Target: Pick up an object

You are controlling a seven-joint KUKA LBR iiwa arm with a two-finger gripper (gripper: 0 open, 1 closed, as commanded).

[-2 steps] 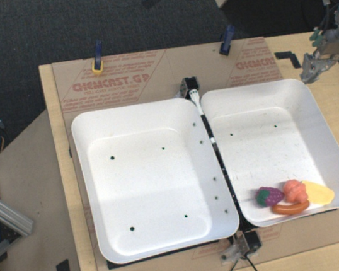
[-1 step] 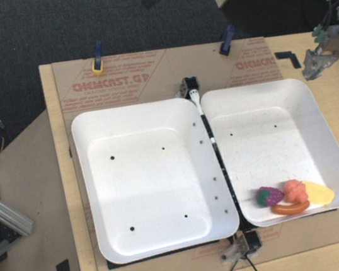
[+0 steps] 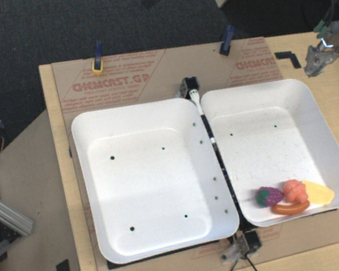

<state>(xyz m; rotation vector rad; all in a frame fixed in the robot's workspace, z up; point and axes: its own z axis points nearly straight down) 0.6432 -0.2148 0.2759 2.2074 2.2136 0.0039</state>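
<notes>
1. Objects cluster in the right bin's (image 3: 260,101) near corner: purple piece (image 3: 269,195), orange-pink lump (image 3: 295,190), yellow piece (image 3: 320,193), reddish sausage (image 3: 290,208), touching one another.
2. Left bin (image 3: 99,174) sits alongside.
3. Gripper (image 3: 318,58) hovers beyond the right bin, blurred; its opening cannot be judged.

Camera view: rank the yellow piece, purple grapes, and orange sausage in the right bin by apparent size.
1. Yellow piece and orange sausage: look alike in size, so unranked; the yellow one is partly covered.
2. Purple grapes: smallest.
</notes>
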